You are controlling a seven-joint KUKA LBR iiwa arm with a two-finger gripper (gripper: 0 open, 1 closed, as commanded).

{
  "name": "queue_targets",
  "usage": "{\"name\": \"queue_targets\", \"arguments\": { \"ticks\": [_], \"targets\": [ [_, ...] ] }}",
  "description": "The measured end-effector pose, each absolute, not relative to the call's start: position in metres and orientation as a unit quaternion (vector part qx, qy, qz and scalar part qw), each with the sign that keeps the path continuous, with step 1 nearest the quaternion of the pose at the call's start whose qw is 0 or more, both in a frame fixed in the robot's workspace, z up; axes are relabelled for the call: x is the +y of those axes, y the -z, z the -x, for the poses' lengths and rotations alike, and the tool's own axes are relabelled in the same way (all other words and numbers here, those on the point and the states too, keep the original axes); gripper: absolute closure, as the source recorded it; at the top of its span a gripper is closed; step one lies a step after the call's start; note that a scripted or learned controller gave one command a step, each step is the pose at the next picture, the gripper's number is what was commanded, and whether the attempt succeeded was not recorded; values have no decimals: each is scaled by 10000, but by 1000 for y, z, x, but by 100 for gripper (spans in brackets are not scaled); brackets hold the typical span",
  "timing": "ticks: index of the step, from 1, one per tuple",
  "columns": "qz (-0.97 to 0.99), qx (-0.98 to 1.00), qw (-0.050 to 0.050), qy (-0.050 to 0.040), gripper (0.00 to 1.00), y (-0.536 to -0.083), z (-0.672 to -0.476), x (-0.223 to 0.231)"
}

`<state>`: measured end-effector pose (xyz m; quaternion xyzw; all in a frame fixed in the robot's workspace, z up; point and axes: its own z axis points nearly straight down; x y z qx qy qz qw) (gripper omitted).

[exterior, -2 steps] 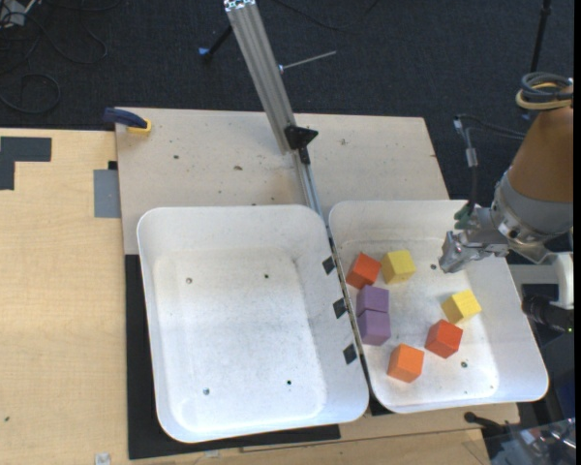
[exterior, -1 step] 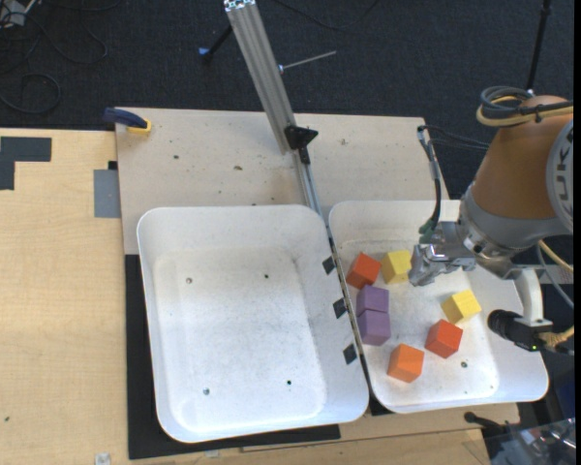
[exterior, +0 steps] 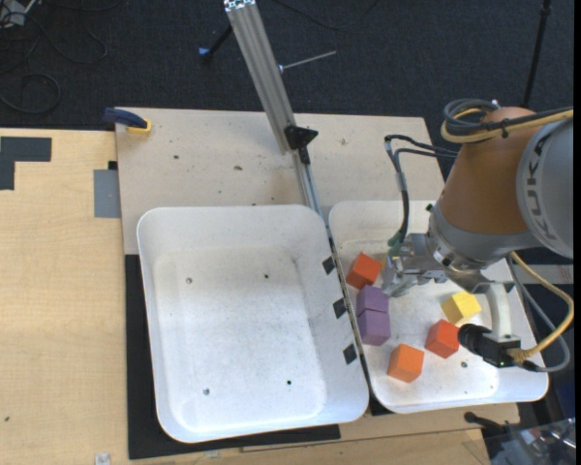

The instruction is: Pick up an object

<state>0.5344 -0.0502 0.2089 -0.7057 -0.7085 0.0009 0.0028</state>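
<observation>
Dark carpet (exterior: 97,56) strewn with cables (exterior: 10,8); pale wooden bench (exterior: 39,289).

One marking is legible: large dark capitals on the grey housing of the arm (exterior: 552,187), up and to the right of the pincer (exterior: 399,271). They run vertically along the casing and read "KU", the remainder being cut off at the frame's edge. A small black-and-white checker pattern sits on the tip of the metal rail (exterior: 240,2), far above and to the left of the pincer; it carries no characters. The blocks and both bins bear no readable labels or numbers.
</observation>
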Motion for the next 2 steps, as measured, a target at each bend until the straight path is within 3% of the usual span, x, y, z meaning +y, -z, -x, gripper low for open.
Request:
{"name": "queue_targets", "arguments": {
  "ticks": [2],
  "targets": [
    [7050,-7092,17,1,100,-233,-516,52]
  ]
}}
